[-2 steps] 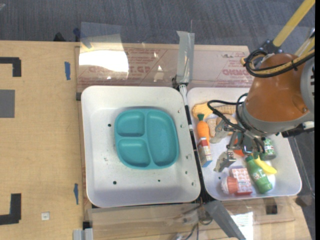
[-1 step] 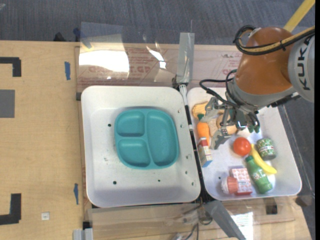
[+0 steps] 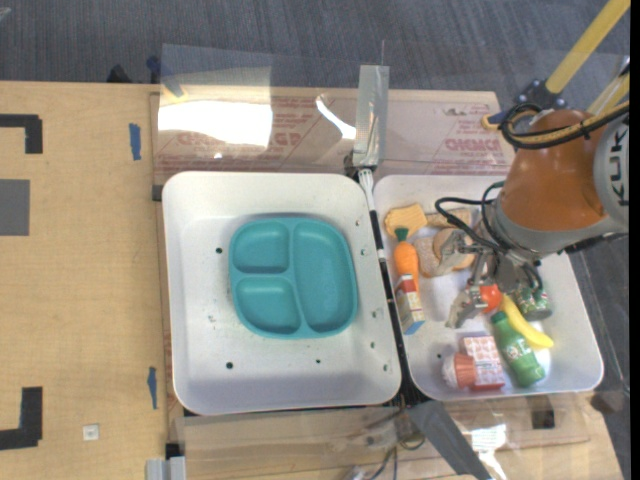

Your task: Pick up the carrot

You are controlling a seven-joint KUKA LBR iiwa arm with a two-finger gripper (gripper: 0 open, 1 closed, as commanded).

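Camera view looks down at a slant on a tan bench (image 3: pixel 70 298) that carries two shallow white bins side by side. At the far left of the bench sit black corner marks and a grey square. The left bin (image 3: pixel 190 368) holds a teal plate (image 3: pixel 295 276) with three compartments, lying flat near its middle.

Just right of the divider between the bins, in the right bin (image 3: pixel 580 368), the carrot (image 3: pixel 405 259) lies along the left wall, orange with a small green top pointing to the far side. A thin red and white tube (image 3: pixel 409 298) lies touching its near end. A tan slice of bread (image 3: pixel 405 217) rests at the far side of the carrot, and a brownish item beside it is too blurred to name.

Further right, the tool (image 3: pixel 478 293) hangs over the middle of the right bin, well apart from the carrot, with a small red piece just beside it; whether it is apart or together I cannot tell. Near it lie a red and white can (image 3: pixel 477 361), a green bottle (image 3: pixel 520 351) and a yellow banana (image 3: pixel 524 324). The grey arm with its orange band (image 3: pixel 550 173) comes in from the right.
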